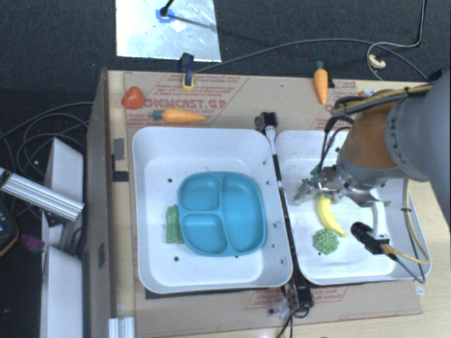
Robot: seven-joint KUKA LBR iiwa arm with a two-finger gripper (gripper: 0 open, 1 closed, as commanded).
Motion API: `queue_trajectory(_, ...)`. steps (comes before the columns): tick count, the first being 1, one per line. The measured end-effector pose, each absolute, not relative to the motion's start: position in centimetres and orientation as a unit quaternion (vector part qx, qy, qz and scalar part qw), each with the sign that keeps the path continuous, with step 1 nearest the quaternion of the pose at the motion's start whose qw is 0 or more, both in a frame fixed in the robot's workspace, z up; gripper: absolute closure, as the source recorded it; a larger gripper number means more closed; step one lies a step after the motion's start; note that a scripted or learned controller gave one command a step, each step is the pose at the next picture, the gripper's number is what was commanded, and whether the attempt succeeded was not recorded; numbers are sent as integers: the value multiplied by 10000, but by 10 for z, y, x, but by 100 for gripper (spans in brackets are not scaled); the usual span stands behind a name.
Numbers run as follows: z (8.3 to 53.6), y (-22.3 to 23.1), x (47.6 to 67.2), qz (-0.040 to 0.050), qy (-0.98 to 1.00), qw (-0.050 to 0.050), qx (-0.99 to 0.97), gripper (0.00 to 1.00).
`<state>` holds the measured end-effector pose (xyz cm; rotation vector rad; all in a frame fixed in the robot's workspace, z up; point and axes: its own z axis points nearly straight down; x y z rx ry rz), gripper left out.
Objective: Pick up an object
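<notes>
A: Nearest the lens, bottom of the right bin [394, 273]: green knobbly ball [325, 241], just below the pincer [318, 186], beside the lower tip of the banana [328, 215].

B: Pincer state?

A: Cannot tell; the metal tip sits low in the right bin and the wrist covers it. Banana lies directly beneath it, upper end touching or nearly touching the tip. Nothing visibly between the fingers.

B: Left of the pincer?

A: Left bin [162, 153] with blue divided plate [222, 212]; green block [173, 225] against the plate's far side.

B: On the table [225, 94] beyond it?

A: Carrot [321, 83] straight above; second carrot [178, 116] and tomato [132, 98] up and far left.
</notes>
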<state>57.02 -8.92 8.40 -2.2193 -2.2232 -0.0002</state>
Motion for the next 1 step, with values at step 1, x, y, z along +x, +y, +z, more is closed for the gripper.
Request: queue_trajectory(1, 95, -90, 571, -8, -7078, -8, -7064, 100)
